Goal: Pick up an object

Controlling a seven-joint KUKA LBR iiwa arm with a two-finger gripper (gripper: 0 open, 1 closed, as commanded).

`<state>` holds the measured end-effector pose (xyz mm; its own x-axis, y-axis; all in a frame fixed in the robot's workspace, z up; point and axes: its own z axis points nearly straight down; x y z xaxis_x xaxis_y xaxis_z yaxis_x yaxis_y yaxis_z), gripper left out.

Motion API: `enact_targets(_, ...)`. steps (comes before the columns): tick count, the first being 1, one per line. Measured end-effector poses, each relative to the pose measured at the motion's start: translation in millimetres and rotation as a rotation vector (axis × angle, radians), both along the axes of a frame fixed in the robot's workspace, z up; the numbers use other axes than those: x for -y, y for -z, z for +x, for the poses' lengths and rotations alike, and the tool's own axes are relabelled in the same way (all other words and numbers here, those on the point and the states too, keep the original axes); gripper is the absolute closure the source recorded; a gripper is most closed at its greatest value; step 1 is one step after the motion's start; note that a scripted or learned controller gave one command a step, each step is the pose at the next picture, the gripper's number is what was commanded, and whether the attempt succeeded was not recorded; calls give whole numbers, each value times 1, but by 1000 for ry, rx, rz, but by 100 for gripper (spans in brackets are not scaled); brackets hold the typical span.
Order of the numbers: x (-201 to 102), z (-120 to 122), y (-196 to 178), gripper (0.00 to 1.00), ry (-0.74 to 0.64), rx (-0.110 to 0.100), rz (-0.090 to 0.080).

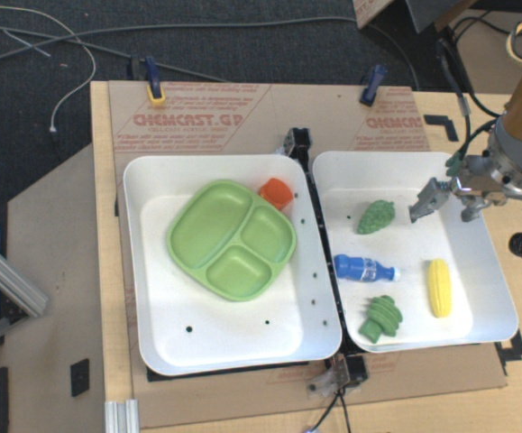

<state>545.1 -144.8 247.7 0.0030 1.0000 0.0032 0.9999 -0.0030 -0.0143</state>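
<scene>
My pincer point(448, 201) hangs over the far right part of the right bin point(499, 278), its 2 fingers spread apart with nothing between them. Just to my left, on the bin floor, lies a pale green bumpy toy point(375, 216), the nearest thing to me and my likeliest target. Below me, toward the near rim, sits a yellow corn cob point(439, 287); left of that is a blue bottle point(363, 268) lying on its side, and further down a darker green leafy toy point(382, 318).

I judge all 4 to be light, hollow plastic, stiff enough not to crush. The bumpy toy should give my fingers some bite across its narrow width. The corn and bottle look smooth and rounded, so they may roll or squirt out unless I close across the middle of the long axis.

Well off to my left, in the other bin point(152, 332), lies a green divided plate point(232, 240) with a small orange piece point(277, 191) touching its far edge.
</scene>
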Motion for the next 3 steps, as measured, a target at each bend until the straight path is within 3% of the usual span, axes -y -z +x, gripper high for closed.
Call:
enact_targets(1, 0, 2, -7, 0, -3, 13, -2)
enact_targets(3, 2, 13, 106, 0, -3, 11, -1)
